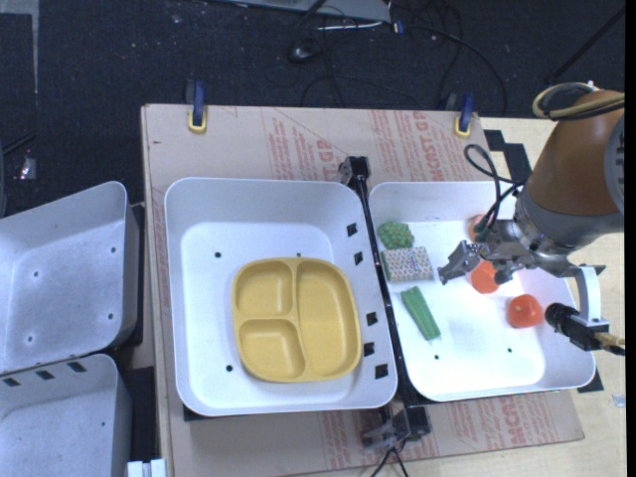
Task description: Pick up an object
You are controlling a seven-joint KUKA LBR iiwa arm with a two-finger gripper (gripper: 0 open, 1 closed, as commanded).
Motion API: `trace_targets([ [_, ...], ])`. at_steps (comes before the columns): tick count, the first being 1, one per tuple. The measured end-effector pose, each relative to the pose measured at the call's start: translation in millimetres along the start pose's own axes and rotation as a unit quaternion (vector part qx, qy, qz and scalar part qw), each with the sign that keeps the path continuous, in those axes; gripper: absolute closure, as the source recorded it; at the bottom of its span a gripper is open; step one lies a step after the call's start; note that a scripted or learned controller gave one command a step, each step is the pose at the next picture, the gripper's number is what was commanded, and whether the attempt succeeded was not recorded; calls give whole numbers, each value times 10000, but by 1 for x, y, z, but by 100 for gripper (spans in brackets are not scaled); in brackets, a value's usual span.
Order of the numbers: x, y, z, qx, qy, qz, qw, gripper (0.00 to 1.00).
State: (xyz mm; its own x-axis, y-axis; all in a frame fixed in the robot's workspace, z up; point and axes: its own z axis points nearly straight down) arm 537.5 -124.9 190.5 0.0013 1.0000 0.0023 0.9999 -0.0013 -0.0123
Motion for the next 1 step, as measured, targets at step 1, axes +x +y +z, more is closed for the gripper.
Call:
trace_targets([
  [1,0,3,-5,-55,-10,-11,10000,0],
])
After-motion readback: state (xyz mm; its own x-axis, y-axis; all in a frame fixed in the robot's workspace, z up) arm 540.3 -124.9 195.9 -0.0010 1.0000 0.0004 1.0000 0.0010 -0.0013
